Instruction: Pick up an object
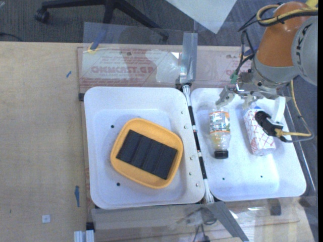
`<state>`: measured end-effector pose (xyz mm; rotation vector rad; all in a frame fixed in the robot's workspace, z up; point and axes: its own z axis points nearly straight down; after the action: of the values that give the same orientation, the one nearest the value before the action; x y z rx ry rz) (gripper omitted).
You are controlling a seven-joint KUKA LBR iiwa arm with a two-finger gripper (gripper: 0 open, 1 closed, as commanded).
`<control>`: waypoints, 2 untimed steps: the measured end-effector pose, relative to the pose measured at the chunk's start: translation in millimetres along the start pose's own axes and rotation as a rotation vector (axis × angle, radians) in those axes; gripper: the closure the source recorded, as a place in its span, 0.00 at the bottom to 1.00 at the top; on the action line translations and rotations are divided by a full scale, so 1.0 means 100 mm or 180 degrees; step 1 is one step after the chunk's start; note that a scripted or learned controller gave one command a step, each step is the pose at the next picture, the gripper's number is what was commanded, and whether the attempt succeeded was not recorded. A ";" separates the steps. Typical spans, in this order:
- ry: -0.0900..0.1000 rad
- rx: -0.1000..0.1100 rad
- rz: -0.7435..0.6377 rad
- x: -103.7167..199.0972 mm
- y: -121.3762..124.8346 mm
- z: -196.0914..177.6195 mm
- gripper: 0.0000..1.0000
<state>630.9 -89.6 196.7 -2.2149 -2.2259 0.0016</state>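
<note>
In the right bin a small bottle with an orange-and-white label and a dark cap lies on its side, cap toward the front. To its right lies a white packet with red print. My gripper hangs over the bin's back part, above and between the two, its fingers spread apart with nothing between them. The left bin holds a yellow dish with a black pad in it.
A metal post stands at the back between the bins. A cardboard sheet with clear plastic lies behind the left bin. Cables trail from the wrist over the packet. The wooden bench spreads to the left.
</note>
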 end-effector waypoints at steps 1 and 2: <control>-0.0004 -0.0018 -0.0221 -0.22 0.08 1.01 0.00; -0.0005 -0.0025 -0.0206 -0.24 0.08 0.91 1.00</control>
<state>638.7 -113.5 105.5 -2.1462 -2.3012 -0.0053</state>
